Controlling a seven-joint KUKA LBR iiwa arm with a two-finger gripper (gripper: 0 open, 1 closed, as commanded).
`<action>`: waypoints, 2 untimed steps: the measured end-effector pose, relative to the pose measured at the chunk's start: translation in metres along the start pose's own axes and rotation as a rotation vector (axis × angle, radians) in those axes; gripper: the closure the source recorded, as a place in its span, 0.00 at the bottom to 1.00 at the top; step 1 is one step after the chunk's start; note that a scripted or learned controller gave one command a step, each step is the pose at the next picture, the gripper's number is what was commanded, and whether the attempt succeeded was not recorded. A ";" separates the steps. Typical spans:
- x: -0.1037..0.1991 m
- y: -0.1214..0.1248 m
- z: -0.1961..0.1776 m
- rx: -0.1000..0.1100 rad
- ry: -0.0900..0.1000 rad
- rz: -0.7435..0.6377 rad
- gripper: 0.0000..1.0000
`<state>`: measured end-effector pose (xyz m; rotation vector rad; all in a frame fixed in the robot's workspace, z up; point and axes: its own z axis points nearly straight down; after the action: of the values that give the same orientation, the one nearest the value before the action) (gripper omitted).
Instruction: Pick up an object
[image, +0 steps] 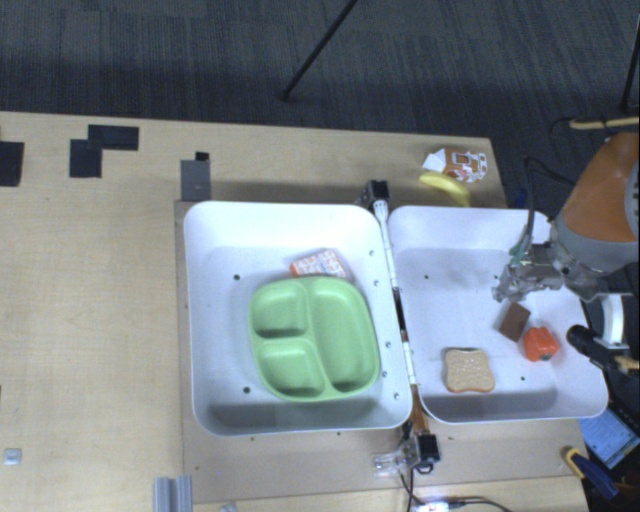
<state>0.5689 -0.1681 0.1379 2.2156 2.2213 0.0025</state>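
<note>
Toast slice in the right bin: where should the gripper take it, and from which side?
The toast slice lies flat on the floor of the right bin, near the front wall, apart from the brown block and the orange piece. Likely best: come straight down from above and pinch across its two straighter left and right edges. The gripper sits up and to the right.

the light is bright and even, and it seems to come from above. the two white bins (300, 225) look very bright but their edges stay clear. soft, short shadows lie inside the near walls of the bins and under the green plate (315, 335). the wooden bench (90, 330) looks pale and a bit washed out. the far floor (200, 50) is dark. the whole picture is a little soft and grainy. the arm (600, 215) on the right looks slightly blurry.
</note>
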 end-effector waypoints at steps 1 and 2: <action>0.001 0.000 0.001 0.001 0.001 -0.001 0.00; 0.047 -0.024 0.051 -0.002 0.001 -0.001 0.00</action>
<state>0.5447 -0.1210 0.0865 2.2135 2.2215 0.0058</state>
